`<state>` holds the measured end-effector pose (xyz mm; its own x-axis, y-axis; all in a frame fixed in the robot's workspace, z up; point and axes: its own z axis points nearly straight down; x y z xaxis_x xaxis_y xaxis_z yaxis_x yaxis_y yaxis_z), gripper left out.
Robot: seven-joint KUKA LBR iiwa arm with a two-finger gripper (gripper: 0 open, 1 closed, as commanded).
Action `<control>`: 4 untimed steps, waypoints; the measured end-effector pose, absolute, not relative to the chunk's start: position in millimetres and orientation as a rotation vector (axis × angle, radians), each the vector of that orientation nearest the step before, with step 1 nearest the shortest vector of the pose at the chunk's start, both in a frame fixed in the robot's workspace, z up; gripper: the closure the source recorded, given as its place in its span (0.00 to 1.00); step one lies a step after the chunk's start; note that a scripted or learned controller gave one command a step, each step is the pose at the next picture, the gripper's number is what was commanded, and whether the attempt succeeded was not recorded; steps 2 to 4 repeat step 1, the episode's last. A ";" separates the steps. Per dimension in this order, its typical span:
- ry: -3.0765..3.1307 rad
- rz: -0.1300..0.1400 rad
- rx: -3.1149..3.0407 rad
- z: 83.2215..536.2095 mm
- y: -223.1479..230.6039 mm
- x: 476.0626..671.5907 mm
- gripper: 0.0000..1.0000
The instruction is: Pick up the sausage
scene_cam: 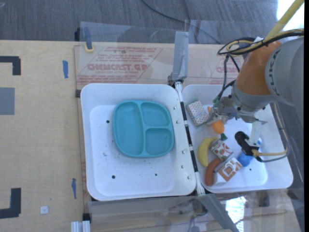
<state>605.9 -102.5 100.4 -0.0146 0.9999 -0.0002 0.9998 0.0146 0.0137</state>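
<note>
Two white bins sit side by side on the table (38,144). The left bin (96,178) holds one teal plate (144,128) with three compartments. The right bin (275,175), counted near to far: one sausage (210,171) at its 7 o'clock corner, partly covered by one of two patterned boxes (230,168); one banana (205,150); one blue piece, half hidden under a black fitting; one orange ball (218,127); one patterned pouch (197,112). The gripper (226,111) hangs at 12 o'clock in that bin, well apart from the sausage. The wrist hides it; whether it is apart or together cannot be judged. The arm (270,71) is cut off at the right.
</note>
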 end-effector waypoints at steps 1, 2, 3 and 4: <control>2.341 0.002 2.091 178.2 -111.3 622.8 1.00; 2.341 0.002 2.091 178.2 -111.3 622.8 1.00; 2.341 0.002 2.091 178.2 -111.3 622.8 1.00; 2.341 0.002 2.091 178.2 -111.3 622.8 1.00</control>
